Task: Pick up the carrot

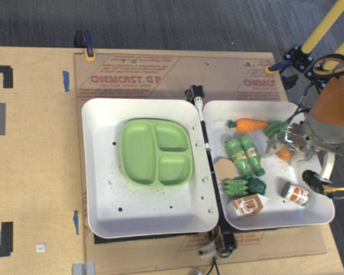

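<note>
A carton (247, 204) is seen nearest the cam, at the front of the right bin (327, 213), w/ a small can (297, 195) just beside it to the right. The carrot (249, 125) is found at the back of that bin, lying flat, long axis approx. left-right across the view, narrow tip pointed left, green top (275, 128) at the right end. The gripper (292, 145) is placed just right of the green top, low over the bin; whether anything is grasped or the grip is released can't be told from this view. A second small orange item (284, 152) is seen under the gripper. Risks, as judged: the wrong orange item could be taken, since it lies closer than the carrot body; a grab at the leafy end could slip; the green bottles (245, 155) nearby could be knocked. The left bin (97, 171) is occupied by a green plate (156, 152).
</note>
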`<state>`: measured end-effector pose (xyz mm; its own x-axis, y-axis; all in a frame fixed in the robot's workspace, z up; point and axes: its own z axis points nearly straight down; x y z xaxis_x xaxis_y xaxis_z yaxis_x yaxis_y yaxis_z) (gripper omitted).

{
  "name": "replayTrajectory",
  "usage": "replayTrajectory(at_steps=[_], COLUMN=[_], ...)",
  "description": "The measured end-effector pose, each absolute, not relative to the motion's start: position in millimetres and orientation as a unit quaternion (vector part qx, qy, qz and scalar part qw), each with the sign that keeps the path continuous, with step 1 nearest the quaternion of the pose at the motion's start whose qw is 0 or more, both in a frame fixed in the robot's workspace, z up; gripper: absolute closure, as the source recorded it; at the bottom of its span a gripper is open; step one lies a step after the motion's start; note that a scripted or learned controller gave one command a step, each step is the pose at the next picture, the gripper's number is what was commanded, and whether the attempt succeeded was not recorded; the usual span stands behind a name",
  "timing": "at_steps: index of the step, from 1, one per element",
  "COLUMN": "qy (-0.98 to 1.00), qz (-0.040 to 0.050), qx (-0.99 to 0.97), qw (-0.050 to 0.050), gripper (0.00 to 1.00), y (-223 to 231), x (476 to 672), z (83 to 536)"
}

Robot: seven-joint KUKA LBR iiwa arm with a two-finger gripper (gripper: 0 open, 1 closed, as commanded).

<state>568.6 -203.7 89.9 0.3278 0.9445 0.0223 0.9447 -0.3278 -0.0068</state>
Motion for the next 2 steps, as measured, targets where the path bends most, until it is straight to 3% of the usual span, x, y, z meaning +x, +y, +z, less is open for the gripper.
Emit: replayTrajectory(at_steps=[1, 2], qy=[-0.579, -0.581], qz=[-0.0062, -0.0091], qx=[-0.816, -0.814], qw=[-0.001, 0.004], gripper=[1.00, 0.00], y=[-209.8, -204.1], x=[569.1, 570.9], z=[100.6, 100.7])
